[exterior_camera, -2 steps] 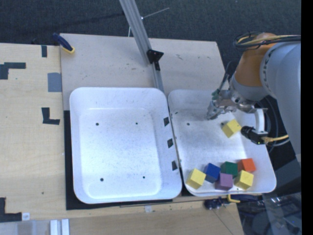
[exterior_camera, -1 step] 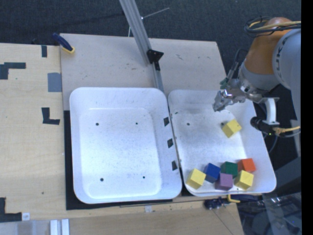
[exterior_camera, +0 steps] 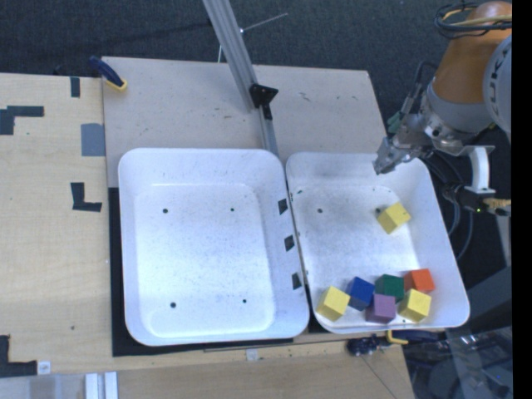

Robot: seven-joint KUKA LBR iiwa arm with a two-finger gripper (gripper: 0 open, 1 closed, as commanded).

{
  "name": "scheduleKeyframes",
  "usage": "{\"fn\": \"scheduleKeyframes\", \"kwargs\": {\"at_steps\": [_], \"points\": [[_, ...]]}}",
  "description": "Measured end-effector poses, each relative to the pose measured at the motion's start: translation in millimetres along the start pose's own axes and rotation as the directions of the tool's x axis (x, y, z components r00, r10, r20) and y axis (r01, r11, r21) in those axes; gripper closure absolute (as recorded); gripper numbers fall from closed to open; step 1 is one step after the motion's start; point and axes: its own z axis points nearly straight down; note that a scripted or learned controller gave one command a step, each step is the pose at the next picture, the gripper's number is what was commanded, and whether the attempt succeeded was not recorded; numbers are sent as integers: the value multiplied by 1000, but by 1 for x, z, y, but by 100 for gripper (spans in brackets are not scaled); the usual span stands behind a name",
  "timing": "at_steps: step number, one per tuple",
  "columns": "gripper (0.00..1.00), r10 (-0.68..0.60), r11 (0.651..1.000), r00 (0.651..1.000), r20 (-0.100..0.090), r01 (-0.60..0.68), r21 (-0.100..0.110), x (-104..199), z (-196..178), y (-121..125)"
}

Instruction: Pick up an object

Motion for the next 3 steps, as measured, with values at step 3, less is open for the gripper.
{"fn": "scheduleKeyframes", "kwargs": {"at_steps": [3], "points": [[100, -6, 1000, 1000, -4, 6, 5, 114, -40, 10]]}}
